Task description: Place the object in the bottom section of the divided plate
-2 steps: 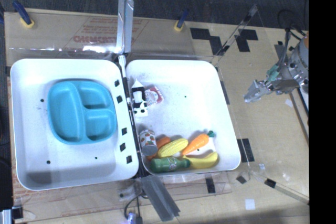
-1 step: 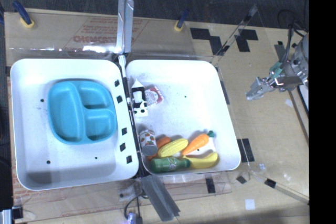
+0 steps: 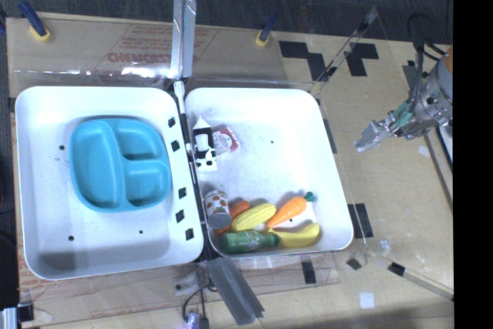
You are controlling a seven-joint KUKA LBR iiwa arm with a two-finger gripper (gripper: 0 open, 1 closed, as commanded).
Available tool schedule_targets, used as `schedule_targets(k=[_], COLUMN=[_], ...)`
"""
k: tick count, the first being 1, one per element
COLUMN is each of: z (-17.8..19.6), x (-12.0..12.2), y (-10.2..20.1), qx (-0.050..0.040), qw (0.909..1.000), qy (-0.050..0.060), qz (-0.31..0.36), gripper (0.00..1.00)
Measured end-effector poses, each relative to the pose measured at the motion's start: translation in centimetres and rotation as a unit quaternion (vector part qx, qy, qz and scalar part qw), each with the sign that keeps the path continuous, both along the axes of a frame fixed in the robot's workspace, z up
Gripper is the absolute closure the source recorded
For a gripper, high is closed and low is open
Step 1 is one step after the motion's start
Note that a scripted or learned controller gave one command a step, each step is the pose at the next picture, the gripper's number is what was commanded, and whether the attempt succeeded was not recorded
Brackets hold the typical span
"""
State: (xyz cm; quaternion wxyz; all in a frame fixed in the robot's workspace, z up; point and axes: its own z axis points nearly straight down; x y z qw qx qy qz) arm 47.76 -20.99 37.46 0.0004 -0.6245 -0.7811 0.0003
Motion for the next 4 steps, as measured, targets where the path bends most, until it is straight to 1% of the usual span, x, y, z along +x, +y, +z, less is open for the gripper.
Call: schedule_targets(k=[1,2,3,4], z=[6.8,3.3,0.0,0.1], x=[-0.1,-0.1,-0.1,-0.1], y=[2.0,-0.1,0.3,0.5], qx=[-0.0006,-0.0007,-0.0004,-0.0012], qw=[0.9946,0.9926,0.9623,0.94], qy=[-0.001,0.001,0.002,0.0], qz=[-0.104,-0.121,-0.272,-0.341], gripper=[1.0,1.0,1.0,1.0])
